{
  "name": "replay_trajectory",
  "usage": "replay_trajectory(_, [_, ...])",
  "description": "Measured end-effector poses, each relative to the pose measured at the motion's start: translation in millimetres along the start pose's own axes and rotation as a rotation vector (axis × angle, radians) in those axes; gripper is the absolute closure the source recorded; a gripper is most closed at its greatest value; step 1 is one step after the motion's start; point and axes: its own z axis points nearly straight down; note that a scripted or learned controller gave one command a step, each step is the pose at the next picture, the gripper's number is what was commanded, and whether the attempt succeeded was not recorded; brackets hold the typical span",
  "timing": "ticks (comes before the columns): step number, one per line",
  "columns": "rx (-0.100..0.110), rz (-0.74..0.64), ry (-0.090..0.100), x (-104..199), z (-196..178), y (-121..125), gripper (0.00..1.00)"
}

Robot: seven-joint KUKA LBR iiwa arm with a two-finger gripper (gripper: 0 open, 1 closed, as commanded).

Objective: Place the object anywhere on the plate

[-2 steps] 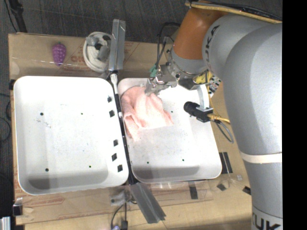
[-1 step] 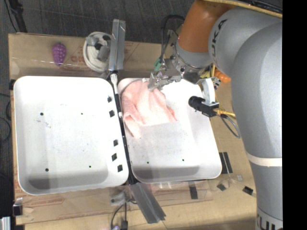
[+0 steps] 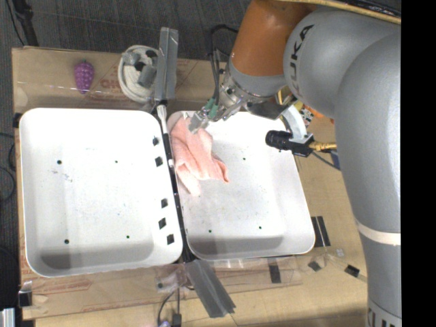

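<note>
A pink cloth (image 3: 196,157) lies crumpled along the left side of the right bin (image 3: 266,203), close to the divider between the bins. My gripper (image 3: 199,122) reaches down from the upper right and meets the cloth's upper edge. Its fingers are shut on a fold of the cloth there. The rest of the cloth trails down and to the right onto the bin floor. The grey arm with its orange band (image 3: 269,29) covers the back right corner of that bin.
The left bin (image 3: 88,189) sits beside the right one. On the bench behind it lie a purple grape-like toy (image 3: 84,75) and a white round object (image 3: 138,73). A grey bracket (image 3: 166,63) stands at the back between the bins.
</note>
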Motion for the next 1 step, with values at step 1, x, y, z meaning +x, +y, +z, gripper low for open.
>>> replay_trajectory(1, [0.000,-0.405,-0.001,50.2,3.6,5.4,1.00])
